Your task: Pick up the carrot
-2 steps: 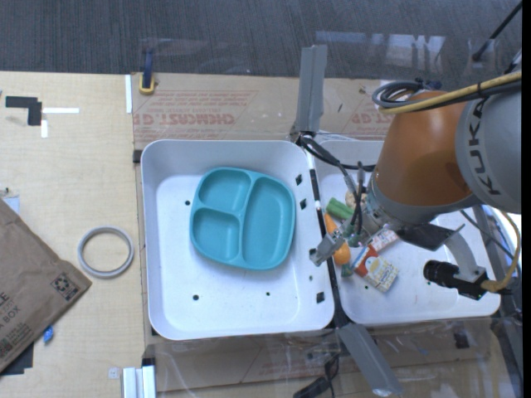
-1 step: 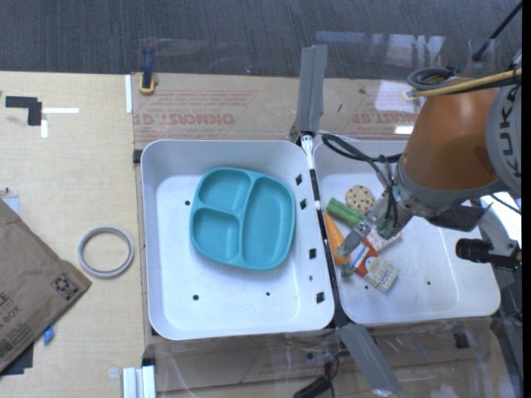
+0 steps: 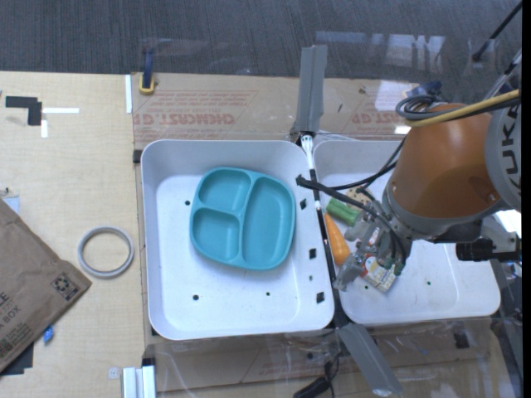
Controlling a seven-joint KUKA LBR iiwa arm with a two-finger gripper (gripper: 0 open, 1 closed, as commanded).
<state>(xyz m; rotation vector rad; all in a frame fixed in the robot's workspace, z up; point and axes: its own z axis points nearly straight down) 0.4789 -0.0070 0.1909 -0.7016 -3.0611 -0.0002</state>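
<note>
Two white bins sit side by side: the left bin (image 3: pixel 166 247) holds a teal divided plate (image 3: pixel 244 218), and the right bin (image 3: pixel 465 301) holds the carrot (image 3: pixel 335 237). The carrot lies at centre-right of the frame, tight along the right bin's left wall, its green top (image 3: pixel 342 211) pointing to the upper part of the frame and its orange body running down toward the lower edge. My gripper (image 3: pixel 369 259) hangs just right of the carrot over a small clutter of items I cannot identify; whether it is wide or narrow I cannot tell. I judge the carrot light, stiff and smooth, likely to roll or slip. Best hold is across the thick orange middle, though the adjacent wall leaves little finger room.
</note>
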